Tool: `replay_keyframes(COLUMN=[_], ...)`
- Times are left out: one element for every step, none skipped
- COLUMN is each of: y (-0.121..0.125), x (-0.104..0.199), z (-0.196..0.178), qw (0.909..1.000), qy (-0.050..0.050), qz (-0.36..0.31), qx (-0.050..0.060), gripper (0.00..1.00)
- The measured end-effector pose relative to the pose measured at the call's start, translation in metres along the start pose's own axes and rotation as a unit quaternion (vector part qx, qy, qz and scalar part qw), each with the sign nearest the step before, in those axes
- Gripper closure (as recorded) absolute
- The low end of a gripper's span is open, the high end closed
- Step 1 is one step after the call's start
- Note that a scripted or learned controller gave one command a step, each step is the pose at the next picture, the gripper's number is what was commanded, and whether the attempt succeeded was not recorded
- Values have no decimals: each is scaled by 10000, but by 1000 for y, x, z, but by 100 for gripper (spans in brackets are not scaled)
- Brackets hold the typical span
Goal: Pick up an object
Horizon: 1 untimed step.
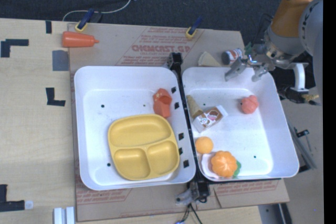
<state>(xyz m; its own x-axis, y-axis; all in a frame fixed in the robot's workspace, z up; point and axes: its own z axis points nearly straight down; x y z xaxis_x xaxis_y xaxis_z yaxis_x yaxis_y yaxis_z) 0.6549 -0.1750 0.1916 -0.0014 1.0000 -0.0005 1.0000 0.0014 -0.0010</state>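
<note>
1. The hand [245, 72] sits at the far rim of the right bin [278, 113], at the end of the grey arm with its orange band [294, 10]. Its two fingers [232, 72] are spread apart and point down toward the bin's back edge, with nothing between them.

2. Nothing has been picked up yet, so as far as this view shows the whole task is still to do: choose a thing, come down over it, close on it and lift.

3. The nearest candidate is a pinkish-red ball [249, 104], lying in the right bin just below the hand, toward the camera, and apart from the fingers.

4. Further from the hand, toward the bin's near-left part, lie a tan cone-like piece [191, 104] and a small white packet [208, 118] touching each other, then a small orange ball [203, 145], and a larger orange fruit [224, 163] with a bit of green at the near rim.

5. Well to the hand's far side across the divider, the left bin [89, 113] holds a yellow divided plate [143, 145] and a red cup-like thing [162, 102] just beside the divider.

6. Outside the bins, a small bottle-like item [232, 55] lies on the tabletop [31, 113] just beside the hand; an orange carrot-shaped toy [79, 39] lies well away.

7. My judgement: the pinkish-red ball calls for the shortest reach, though a round thing may roll from the fingers.
</note>
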Motion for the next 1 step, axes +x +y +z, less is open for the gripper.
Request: replay_keyframes(y=[-9], x=[-51], z=[55], qw=[10000], qy=[-4], qz=[17], qx=[21], gripper=[0])
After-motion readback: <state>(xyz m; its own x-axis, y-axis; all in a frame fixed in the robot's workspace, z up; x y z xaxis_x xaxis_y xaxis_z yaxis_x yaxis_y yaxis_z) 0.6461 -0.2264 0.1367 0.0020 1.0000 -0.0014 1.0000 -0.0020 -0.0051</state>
